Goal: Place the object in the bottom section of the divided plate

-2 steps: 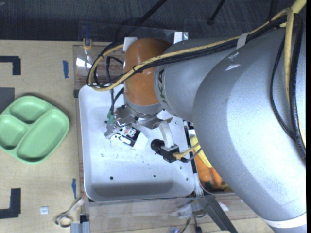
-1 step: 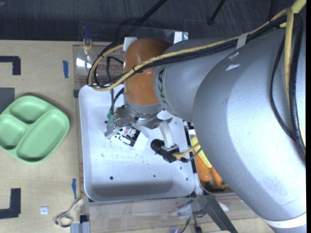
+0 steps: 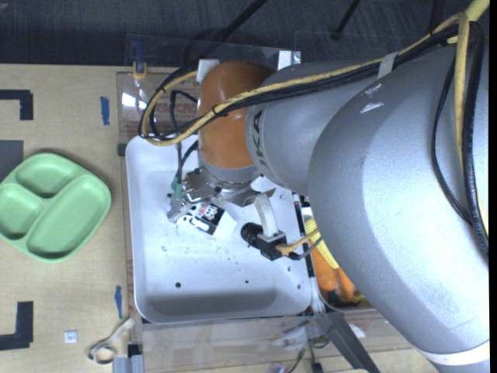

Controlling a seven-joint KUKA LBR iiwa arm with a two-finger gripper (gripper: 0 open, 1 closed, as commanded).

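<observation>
One green divided plate (image 3: 53, 206), two white bins (image 3: 155, 270), and one grey arm (image 3: 373, 169).

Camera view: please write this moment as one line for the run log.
arm: low over white bin | gripper: near bin floor, fingers unclear | green divided plate: on bench, left of bin, nothing in it | placement: not done

Pale wooden bench (image 3: 70, 301) below a dark carpeted floor (image 3: 93, 14).

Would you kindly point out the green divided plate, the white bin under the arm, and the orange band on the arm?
green divided plate (image 3: 51, 206), camera view, on its largest section.
white bin (image 3: 210, 286), camera view, on its bare floor.
orange band (image 3: 225, 115), camera view, on its rounded top.
</observation>
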